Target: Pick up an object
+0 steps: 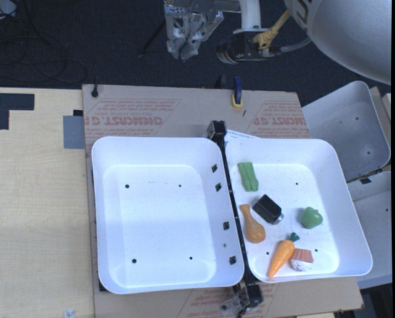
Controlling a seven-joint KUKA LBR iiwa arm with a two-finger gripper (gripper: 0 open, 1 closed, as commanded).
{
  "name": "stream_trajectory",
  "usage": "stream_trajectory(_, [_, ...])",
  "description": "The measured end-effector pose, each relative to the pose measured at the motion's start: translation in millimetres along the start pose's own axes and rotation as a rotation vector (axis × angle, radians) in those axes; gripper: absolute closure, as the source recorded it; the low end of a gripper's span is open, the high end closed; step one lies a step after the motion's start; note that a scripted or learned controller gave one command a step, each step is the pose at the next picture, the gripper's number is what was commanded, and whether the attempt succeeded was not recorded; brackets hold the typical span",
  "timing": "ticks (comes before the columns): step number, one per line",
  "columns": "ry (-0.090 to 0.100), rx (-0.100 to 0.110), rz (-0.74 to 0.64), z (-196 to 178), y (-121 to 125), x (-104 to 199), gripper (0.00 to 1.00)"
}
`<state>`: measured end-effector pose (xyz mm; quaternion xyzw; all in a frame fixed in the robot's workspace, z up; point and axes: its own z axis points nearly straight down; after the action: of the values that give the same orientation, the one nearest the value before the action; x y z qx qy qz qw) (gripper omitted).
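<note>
The right bin (330, 171) holds several small objects. A green ridged piece (248, 175) lies near the divider, and a black block (268, 209) sits at the middle. A green pepper-like toy (311, 217) is to the right. A tan-orange drumstick shape (252, 224) lies beside the black block. An orange carrot (281, 258) and a red-and-white piece (301, 260) rest at the front. My gripper (185, 48) hangs high beyond the bins' far edge, over the dark floor and well away from all of them, with nothing in it.
The left bin (105, 177) stands beside the right one, joined by a black hinge strip (225, 204). Both sit on a cardboard sheet (151, 114). A yellow-and-blue clamp (237, 97) stands at the sheet's far edge. A grey tray (356, 124) lies to the right.
</note>
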<state>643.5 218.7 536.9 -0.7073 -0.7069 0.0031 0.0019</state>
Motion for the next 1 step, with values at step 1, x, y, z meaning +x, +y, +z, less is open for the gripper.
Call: stream_trajectory(1, [0.001,-0.003,-0.003,0.1,0.5,25.4,1.0])
